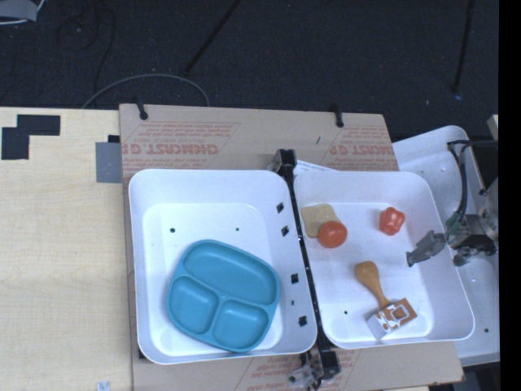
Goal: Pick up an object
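- White plastic makes up the two shallow bins, which sit side by side on a cardboard sheet [252,141] laid over the bench, presumably so both stay within the arm's reach.
- The left bin [155,194] carries a blue divided tray [221,295], lying flat toward its front edge and slightly turned; it looks too broad and flat to be an easy thing to lift.
- The right bin [423,194] holds the small things we can choose from, so we judge the pick will happen here.
- The gripper [444,247] hangs at the right bin's right edge, about halfway along it, reaching in from the right. We cannot tell whether its jaws are open or closed, and we see nothing between them.
- A wooden spoon [371,279] lies near the bin's middle, its handle pointing toward the front right corner.
- A brown-and-white patterned block [392,317] rests at the spoon handle's end, near the front edge, seemingly touching it.
- A tan pad [317,215] lies against the bin's left wall, toward the back.
- An orange-red ball [332,235] sits on or against the pad's front corner, which may crowd a grasp.
- A small red object [391,221] stands alone toward the back right, well apart from the rest and nearest the gripper; we judge it the likeliest target.
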Available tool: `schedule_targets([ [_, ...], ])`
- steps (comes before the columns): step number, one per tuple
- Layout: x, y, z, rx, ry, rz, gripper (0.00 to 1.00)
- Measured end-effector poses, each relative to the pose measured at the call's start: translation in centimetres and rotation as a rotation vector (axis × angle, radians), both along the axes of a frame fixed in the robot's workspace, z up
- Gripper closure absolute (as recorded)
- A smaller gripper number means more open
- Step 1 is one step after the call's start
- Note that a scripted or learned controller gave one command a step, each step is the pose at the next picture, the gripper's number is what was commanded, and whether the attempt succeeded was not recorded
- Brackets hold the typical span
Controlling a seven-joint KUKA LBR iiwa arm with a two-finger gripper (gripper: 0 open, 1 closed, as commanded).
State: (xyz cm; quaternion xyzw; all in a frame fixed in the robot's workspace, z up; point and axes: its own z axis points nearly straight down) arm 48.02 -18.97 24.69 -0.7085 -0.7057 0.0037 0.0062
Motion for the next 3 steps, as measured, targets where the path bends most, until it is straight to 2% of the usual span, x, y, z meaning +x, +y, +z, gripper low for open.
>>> schedule_targets([
  [1, 0.2, 0.0, 0.6, -0.003, -0.013, 0.004, 0.00],
  [2, -0.3, -0.6, -5.2, -0.001, -0.009, 0.004, 0.00],
  [3, 0.5, -0.6, -11.1, -0.001, -0.010, 0.004, 0.00],
])
